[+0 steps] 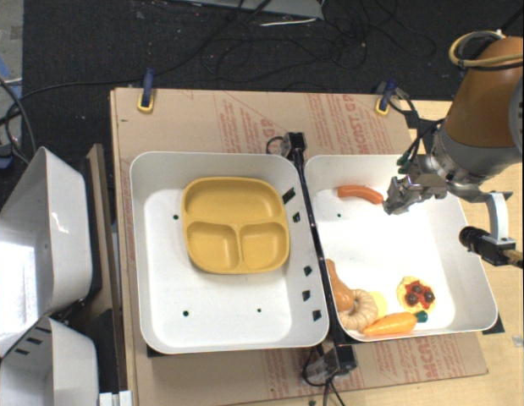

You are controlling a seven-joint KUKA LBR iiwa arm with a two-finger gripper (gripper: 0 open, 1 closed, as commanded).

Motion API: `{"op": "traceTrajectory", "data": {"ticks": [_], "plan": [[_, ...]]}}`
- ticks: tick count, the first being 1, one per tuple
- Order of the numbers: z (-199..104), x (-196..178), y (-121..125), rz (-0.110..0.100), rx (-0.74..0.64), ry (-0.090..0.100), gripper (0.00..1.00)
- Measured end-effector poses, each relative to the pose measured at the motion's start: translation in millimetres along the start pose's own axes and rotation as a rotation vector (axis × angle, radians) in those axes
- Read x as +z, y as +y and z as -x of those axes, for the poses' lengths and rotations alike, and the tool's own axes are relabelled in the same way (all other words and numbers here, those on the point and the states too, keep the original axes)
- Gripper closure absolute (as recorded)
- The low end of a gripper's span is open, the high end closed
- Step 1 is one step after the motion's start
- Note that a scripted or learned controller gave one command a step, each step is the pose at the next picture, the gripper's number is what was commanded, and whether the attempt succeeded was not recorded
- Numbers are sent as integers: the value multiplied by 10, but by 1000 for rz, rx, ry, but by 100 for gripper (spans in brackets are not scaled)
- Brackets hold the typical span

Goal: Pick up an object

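In the right bin [431, 244] an orange sausage [361, 194] lies near the far left corner. My gripper [399, 203] hangs just right of the sausage, close to its end, over the bin's far part. Along the bin's near edge lie a tan squash-shaped toy [339, 287], a pale curled shrimp-like toy [361, 308], an orange carrot [391, 323] and a small yellow tart with red and dark toppings [416, 293].
The left bin [160, 311] holds a yellow divided plate [236, 225]. A black divider with clips [306, 227] runs between the bins. Clamps [146, 100] hold the cardboard base at the far edge. White containers [37, 244] stand at the far left.
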State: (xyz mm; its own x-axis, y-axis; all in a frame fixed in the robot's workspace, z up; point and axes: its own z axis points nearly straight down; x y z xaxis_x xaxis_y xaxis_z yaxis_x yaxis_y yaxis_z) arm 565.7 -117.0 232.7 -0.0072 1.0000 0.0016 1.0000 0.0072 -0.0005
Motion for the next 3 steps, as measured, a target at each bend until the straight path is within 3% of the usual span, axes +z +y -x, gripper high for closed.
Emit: {"op": "traceTrajectory", "data": {"ticks": [3], "plan": [[-1643, 190, -58, -2, -1, 0, 100]]}}
